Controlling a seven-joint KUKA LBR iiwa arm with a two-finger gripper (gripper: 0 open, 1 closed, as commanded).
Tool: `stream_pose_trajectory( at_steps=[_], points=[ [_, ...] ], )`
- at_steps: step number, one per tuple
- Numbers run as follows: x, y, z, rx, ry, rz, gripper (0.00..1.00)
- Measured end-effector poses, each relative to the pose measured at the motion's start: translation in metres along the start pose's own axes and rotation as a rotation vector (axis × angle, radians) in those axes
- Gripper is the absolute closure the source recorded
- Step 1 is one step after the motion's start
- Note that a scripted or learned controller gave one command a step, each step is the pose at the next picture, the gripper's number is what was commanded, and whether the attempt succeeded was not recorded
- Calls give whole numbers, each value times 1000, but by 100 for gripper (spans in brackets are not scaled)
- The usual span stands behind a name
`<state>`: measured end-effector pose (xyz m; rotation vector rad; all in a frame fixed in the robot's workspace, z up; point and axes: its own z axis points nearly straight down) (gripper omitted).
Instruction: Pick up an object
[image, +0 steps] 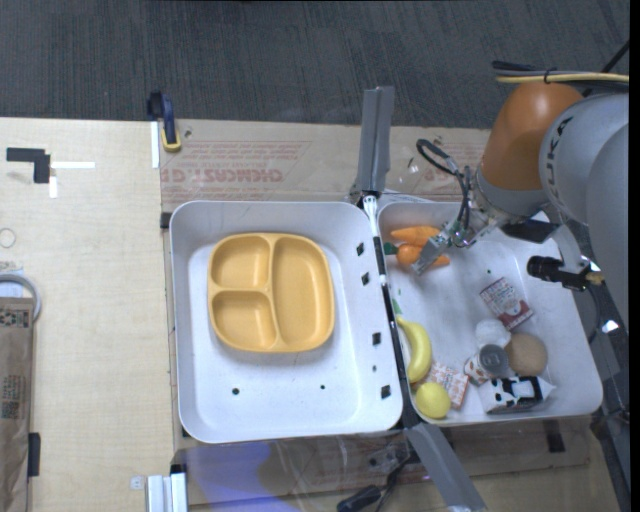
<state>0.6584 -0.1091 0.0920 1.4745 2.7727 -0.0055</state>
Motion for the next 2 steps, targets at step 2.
stream_pose_trajectory(
  at_steps=[2],
  points=[
    [20,15,-101,-4,0,12,100]
  ],
)
